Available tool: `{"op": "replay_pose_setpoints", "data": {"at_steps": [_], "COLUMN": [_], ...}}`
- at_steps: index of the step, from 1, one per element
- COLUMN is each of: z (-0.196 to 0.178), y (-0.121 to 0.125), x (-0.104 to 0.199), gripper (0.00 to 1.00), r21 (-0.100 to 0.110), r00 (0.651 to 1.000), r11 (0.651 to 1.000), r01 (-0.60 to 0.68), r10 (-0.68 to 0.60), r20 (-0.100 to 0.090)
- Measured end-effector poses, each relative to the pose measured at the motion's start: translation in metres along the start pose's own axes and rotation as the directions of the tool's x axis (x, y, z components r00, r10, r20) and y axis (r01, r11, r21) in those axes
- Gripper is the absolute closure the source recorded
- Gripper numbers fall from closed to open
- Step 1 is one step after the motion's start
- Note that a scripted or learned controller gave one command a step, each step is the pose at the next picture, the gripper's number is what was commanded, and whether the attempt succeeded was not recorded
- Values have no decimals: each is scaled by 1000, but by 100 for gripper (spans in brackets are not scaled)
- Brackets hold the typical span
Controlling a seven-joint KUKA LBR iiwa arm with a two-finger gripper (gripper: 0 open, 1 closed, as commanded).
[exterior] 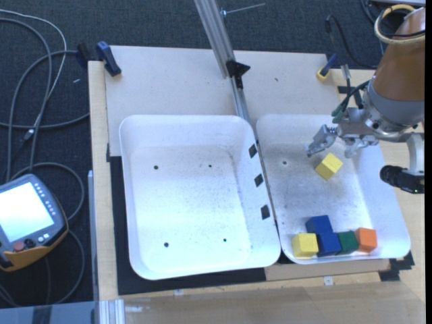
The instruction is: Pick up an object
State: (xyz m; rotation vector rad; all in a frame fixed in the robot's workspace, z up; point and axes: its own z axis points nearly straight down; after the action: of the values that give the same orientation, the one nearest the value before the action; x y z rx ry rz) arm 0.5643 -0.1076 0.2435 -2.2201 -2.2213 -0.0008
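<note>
Four blocks sit together at the near edge of the right bin [385, 208]: a yellow block [304, 244] at the left, a blue block [322, 233] touching it, then a green block [347, 241] and an orange block [366, 238] at the right end. All four lie close to the near rim of this bin.

Farther from the camera, in the same bin, there is a second yellow cube [329, 167]. It sits tilted, with one corner turned to the near side, and it is well apart from the group of four.

Above this cube is the gripper [339, 141], at the end of the grey arm that reaches in from the right. Its fingers [320, 142] are spread and nothing is between them. The yellow cube is just below the fingers in the view, but I cannot tell if they touch it.

At the left, the left bin [135, 140] has only small dark specks on its floor. Between the two bins runs a metal rail [223, 39] toward the far side. Black cables [40, 79] lie on the dark floor at the far left, and a handheld screen [27, 218] rests there, nearer the camera.
</note>
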Motion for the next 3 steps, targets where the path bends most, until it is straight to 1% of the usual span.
{"op": "replay_pose_setpoints", "data": {"at_steps": [1, 2, 3], "z": [1, 112, 146], "y": [-11, 28, 43], "x": [-84, -82, -74], "gripper": [0, 0, 0], "r21": [-2, 7, 5], "r00": [1000, 1000, 1000], "r11": [1000, 1000, 1000], "r01": [-7, 1, 1], "r10": [7, -1, -1], "r20": [6, -2, -1]}}
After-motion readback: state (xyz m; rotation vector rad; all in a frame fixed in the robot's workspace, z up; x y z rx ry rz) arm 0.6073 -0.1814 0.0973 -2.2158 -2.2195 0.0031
